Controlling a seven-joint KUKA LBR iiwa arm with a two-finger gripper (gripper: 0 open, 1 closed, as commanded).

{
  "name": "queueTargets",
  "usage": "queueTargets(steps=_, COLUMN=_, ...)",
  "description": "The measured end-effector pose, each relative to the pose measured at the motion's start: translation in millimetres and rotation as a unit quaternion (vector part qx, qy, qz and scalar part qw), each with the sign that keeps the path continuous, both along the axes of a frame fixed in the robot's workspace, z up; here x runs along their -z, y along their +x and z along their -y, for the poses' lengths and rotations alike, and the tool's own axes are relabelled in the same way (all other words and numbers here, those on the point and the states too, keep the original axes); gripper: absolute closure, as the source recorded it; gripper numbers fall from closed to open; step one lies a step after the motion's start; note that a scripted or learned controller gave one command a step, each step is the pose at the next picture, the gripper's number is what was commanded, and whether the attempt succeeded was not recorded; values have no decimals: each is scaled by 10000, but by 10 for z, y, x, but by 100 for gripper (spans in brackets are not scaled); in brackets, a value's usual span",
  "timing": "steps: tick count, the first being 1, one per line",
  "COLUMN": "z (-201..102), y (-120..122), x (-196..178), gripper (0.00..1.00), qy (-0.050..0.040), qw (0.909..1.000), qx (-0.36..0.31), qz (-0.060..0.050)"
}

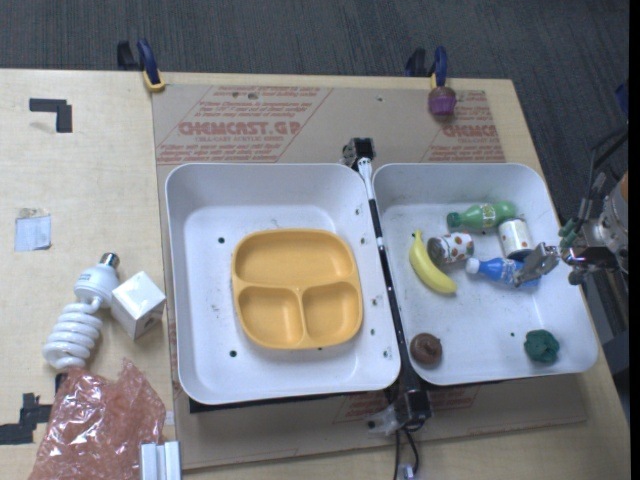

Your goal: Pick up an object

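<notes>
The right bin (560, 208) holds a yellow banana (430, 264), a green bottle (480, 215), a silver can (514, 236), a small spotted jar (452, 247), a blue bottle (493, 267) lying on its side, a brown lump (427, 348) and a dark green lump (542, 344). My gripper (537, 263) reaches in from the right rim and sits low at the blue bottle's right end, touching or nearly touching it. The rest of the arm (600, 238) hangs over the bin's right edge.
The left bin (200, 218) holds a yellow divided plate (297, 288). On the bench to the left lie a spiral light bulb (75, 318), a white cube (138, 303) and a crumpled pink bag (95, 423). A purple object (442, 100) sits by the far clamp.
</notes>
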State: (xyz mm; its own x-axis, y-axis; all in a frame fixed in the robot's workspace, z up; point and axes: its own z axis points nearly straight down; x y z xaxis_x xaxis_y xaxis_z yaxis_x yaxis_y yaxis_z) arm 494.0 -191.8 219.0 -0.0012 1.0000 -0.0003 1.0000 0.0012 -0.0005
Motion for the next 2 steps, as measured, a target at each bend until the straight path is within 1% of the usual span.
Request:
queueTargets(steps=1, z=19, y=267, x=1166, gripper=0, qy=0, qw=10000, qx=10, qz=3)
queueTargets(steps=2, z=-246, y=-85, x=1267, gripper=0, qy=3, qw=10000, qx=14, qz=2)
